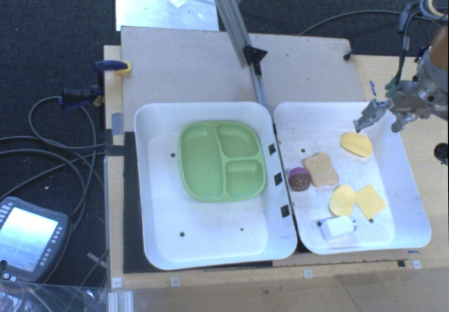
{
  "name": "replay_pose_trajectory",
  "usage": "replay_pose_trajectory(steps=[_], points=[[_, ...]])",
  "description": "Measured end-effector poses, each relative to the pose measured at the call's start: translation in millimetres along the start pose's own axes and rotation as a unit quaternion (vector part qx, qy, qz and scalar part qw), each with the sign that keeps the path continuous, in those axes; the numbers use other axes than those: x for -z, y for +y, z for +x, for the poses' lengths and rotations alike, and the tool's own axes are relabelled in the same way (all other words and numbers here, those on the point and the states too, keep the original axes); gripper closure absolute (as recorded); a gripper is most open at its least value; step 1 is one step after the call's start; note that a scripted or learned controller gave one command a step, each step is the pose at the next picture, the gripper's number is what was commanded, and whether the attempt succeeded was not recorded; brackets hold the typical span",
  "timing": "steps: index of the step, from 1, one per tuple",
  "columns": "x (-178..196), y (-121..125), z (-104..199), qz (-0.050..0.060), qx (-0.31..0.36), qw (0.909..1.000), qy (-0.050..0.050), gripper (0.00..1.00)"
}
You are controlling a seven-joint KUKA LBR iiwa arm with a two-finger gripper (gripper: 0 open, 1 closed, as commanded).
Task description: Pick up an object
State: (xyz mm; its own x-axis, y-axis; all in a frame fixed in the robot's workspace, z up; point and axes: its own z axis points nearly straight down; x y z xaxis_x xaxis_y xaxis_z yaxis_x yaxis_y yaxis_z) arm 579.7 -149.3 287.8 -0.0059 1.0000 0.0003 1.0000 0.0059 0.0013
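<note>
Over the right bin's [403, 163] far right corner, the gripper [384, 118] hung with its two fingers spread apart, nothing between them. One fingertip [366, 122] pointed down-left toward a yellow heart-shaped piece [356, 144], which lay just beside and below it, apart from the tip. Arm came in from the right, orange band [440, 51] partly visible at the frame edge, cables looping above it.

Rest of right bin: toast slice [322, 169] near the middle, dark reddish round piece [299, 179] just beside it on the left, close enough that touching couldn't be told. Nearer the front, yellow round slice [342, 200] and yellow square slice [370, 201] side by side, edges touching or nearly. White block [338, 226] below them, near the front wall.

Left bin [158, 233] held a green divided plate [223, 160], three compartments, lying flat around the middle. Handheld control pad [29, 237] sat on the floor at far left, well apart from the bench, with cables around it.
</note>
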Motion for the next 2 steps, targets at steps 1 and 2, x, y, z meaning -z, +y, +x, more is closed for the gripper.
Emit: replay_pose_trajectory(steps=[1, 2], points=[[0, 0, 0, 0.0, -0.001, 1.0, 0.0, 0.0], [-62, -4, 3, 0.003, -0.002, 1.0, 0.0, 0.0]])
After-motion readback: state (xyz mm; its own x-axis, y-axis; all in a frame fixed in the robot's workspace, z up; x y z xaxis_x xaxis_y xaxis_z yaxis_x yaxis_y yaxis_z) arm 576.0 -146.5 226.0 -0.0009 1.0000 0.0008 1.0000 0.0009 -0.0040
